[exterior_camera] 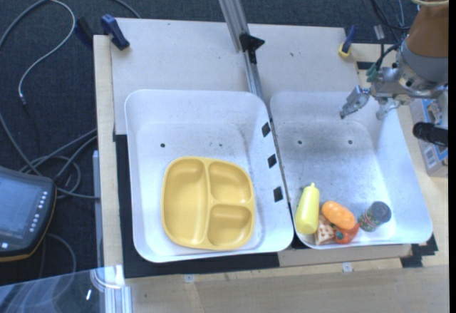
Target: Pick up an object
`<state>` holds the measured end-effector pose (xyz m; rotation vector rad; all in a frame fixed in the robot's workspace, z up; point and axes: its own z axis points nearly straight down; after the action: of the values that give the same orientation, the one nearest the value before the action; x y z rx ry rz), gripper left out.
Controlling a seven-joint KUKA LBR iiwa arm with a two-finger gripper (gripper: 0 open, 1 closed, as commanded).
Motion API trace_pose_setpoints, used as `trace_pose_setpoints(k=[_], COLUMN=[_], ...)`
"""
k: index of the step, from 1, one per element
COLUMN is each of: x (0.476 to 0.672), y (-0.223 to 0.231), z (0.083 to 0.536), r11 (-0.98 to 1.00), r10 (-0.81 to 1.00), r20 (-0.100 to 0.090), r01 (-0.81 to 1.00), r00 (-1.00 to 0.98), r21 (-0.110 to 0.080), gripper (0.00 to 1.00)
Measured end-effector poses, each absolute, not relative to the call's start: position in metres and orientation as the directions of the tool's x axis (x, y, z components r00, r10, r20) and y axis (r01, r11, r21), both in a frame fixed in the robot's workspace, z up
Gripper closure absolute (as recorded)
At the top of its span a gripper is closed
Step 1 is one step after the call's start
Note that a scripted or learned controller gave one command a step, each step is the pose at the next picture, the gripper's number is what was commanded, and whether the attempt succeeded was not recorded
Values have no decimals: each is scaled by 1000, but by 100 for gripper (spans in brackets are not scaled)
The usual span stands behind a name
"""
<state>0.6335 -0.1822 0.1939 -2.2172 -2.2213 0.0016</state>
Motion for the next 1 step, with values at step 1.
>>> trace_pose_setpoints(k=[1], x=[633], y=[-182], z=[194], r11=[2], r10=[1000], r20=[1], r01=[1000], r00=[-2], r21=[-3], gripper=[0])
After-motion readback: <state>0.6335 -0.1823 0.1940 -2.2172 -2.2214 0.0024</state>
